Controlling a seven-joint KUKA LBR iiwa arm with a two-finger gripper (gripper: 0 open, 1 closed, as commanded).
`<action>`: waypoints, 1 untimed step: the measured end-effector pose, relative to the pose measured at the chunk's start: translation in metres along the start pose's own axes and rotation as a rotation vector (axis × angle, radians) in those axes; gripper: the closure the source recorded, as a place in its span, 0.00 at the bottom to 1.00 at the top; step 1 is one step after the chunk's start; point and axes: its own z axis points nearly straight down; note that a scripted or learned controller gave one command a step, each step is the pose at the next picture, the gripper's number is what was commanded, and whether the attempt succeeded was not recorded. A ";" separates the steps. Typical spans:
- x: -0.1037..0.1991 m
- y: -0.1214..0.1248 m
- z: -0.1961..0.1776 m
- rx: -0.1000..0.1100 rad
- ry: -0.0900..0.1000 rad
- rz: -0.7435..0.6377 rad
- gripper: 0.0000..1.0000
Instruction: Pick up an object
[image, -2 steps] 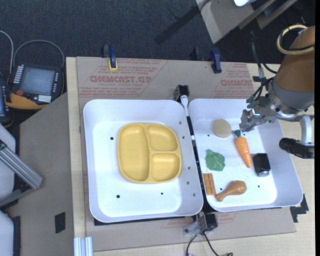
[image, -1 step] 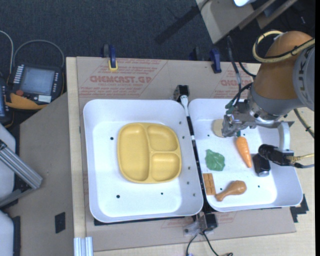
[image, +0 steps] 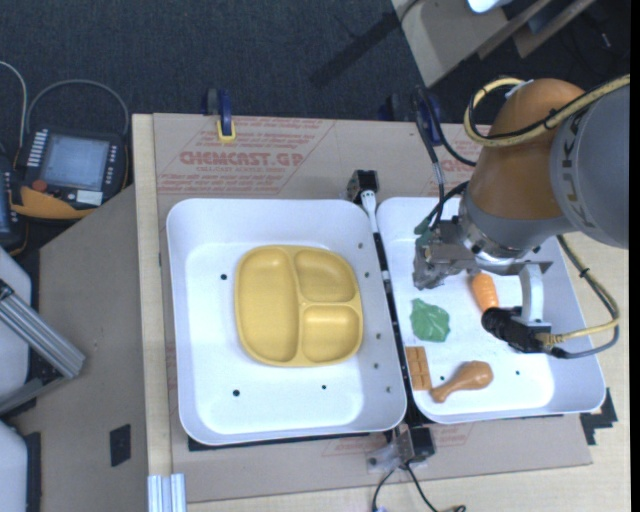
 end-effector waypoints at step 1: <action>0.062 -0.013 -0.013 -0.003 0.001 -0.002 1.00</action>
